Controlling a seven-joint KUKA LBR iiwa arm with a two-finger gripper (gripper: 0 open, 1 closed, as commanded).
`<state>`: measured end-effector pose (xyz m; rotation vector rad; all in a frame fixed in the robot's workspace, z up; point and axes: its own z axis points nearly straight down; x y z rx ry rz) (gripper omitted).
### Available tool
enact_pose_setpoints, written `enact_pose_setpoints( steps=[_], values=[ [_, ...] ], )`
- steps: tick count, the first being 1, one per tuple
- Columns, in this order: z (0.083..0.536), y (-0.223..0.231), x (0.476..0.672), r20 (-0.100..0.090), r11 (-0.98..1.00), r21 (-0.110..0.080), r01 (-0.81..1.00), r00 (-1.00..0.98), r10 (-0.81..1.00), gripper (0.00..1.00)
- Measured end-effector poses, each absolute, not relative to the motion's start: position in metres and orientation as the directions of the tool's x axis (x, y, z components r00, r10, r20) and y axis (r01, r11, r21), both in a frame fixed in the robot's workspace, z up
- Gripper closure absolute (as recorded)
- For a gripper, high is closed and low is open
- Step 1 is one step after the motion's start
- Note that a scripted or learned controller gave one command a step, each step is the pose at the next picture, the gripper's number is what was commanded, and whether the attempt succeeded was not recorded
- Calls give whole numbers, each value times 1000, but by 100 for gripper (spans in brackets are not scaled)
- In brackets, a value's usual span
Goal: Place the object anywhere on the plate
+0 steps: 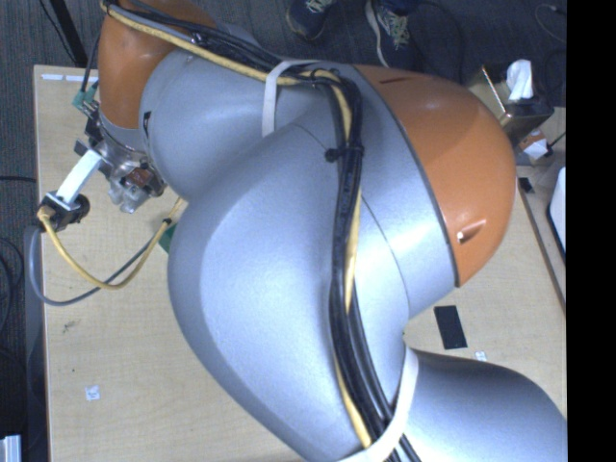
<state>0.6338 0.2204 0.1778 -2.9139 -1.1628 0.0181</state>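
Observation:
My grey arm with its orange bands rises close under the camera and covers the middle of the bench, hiding whatever lies beneath it. The wrist ends at the upper left, where the gripper hangs over the wooden bench top as a small metal cluster under the orange band. A white bracket with a black end sticks out to its left. A sliver of something green peeks out at the arm's edge just below the gripper.
A yellow and grey cable loops over the bare bench top at the left. A black patch lies on the bench at the right. A person's shoes stand on the floor beyond the bench's far edge.

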Motion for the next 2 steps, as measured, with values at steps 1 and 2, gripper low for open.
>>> enact_pose_setpoints(
  steps=[1,2],
  values=[
    [166,218,555,-4,-579,-5,816,579,816,100],
    [100,218,535,-3,-308,-6,952,307,952,100]
  ],
)
